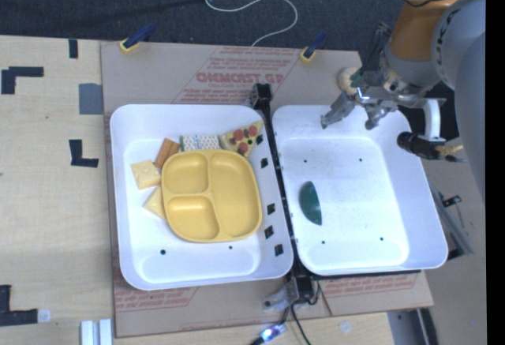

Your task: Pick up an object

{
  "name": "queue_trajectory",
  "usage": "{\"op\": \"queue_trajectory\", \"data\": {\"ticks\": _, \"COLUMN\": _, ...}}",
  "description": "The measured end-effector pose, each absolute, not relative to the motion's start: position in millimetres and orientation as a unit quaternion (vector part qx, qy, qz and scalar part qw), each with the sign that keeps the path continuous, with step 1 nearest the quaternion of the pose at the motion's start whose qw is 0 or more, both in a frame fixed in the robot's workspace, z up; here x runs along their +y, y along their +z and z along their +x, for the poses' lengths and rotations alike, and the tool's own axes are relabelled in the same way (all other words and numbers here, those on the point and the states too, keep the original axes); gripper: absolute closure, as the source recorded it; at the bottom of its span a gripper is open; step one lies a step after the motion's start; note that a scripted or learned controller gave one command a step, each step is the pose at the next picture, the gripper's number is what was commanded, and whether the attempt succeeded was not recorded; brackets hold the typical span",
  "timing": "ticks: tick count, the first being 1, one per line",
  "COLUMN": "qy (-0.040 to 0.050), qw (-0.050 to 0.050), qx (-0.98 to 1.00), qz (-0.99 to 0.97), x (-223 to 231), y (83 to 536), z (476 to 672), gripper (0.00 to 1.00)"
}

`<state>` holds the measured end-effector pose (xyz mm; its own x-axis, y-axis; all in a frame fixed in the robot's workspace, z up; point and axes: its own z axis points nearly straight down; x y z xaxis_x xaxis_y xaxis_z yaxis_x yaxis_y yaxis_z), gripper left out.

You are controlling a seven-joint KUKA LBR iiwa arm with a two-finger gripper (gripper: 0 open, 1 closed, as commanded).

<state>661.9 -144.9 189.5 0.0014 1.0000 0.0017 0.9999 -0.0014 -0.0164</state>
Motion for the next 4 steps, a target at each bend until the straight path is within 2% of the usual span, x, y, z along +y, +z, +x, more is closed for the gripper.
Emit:
{"op": "queue_trajectory", "data": {"ticks": 1, "qy": 0.0007, "qw": 0.000, "qx": -0.708, "qz": -0.707, "x": -144.8, "y": 199.2, "z": 665.2, "gripper": 0.00}}
{"op": "queue_trajectory", "data": {"ticks": 2, "qy": 0.0021, "qw": 0.002, "qx": -0.708, "qz": -0.706, "x": -139.5, "y": 154.4, "z": 662.6, "gripper": 0.00}}
{"op": "queue_trajectory", "data": {"ticks": 3, "qy": 0.0024, "qw": 0.002, "qx": -0.708, "qz": -0.706, "x": -132.2, "y": 91.0, "z": 661.2, "gripper": 0.00}}
{"op": "queue_trajectory", "data": {"ticks": 4, "qy": 0.0014, "qw": 0.000, "qx": -0.708, "qz": -0.706, "x": -131.3, "y": 83.8, "z": 660.9, "gripper": 0.00}}
